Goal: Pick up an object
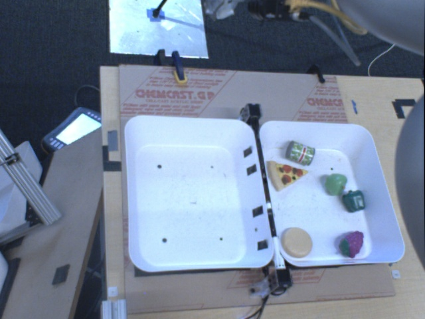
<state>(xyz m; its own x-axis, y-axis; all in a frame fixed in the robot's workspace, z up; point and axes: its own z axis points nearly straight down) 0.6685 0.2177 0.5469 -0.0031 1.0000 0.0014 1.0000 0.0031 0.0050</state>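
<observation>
While the grey arm [382, 8] bulks blurred across the upper right corner, with another grey part of it at the right edge, nothing here lets one tell whether the gripper is open or closed. Nothing is seen held.

Below the arm, the bench [109, 244] carries a brown printed sheet [199, 92], and on that sheet sit two white bins that touch along a clipped middle seam. The left bin [192, 128], the one farther from the arm, has only small dark specks on its floor. The right bin [368, 138], the one closer to the arm, holds all six small things.

A pizza slice [286, 175] lies flat on the side of that bin far from the arm, close to the seam. A round tan biscuit [297, 242] lies toward the front, also by the seam. A green and red can [300, 153] lies tilted on its side just behind the pizza slice, apart from it. A purple and green piece [352, 244] sits in the front corner nearest the arm's side. A pale green round fruit [335, 183] sits between the pizza slice and the arm's side, and just beside it, nearer the arm, a dark green piece [353, 201] almost touches it.
</observation>
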